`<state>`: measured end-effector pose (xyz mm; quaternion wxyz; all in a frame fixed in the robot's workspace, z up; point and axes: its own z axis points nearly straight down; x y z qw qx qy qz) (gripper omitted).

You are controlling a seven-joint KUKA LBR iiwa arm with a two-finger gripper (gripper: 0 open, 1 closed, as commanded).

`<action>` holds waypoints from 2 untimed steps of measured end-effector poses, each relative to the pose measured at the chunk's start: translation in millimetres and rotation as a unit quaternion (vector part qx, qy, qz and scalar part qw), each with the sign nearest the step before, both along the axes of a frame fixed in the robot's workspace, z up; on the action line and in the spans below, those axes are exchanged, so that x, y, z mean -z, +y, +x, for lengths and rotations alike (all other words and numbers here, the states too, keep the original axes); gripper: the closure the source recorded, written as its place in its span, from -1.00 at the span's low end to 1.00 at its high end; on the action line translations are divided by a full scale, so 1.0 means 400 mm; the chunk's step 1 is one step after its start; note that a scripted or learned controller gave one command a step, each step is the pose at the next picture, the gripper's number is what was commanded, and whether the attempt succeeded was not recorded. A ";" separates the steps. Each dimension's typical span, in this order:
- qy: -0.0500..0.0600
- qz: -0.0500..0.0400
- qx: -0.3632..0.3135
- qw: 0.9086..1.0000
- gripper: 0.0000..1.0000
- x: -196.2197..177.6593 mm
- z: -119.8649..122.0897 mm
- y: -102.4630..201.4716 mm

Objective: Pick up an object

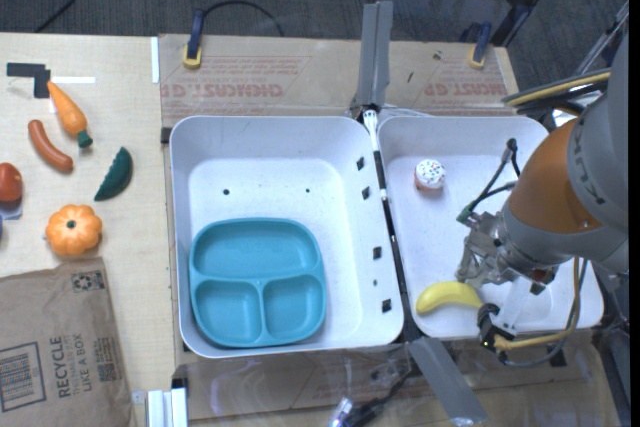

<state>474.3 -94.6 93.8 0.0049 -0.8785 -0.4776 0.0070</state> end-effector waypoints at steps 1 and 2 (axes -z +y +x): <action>0.000 0.000 0.000 1.000 -1.00 0.000 0.000 0.000; -0.004 -0.005 0.212 0.977 -1.00 -0.371 0.009 -0.037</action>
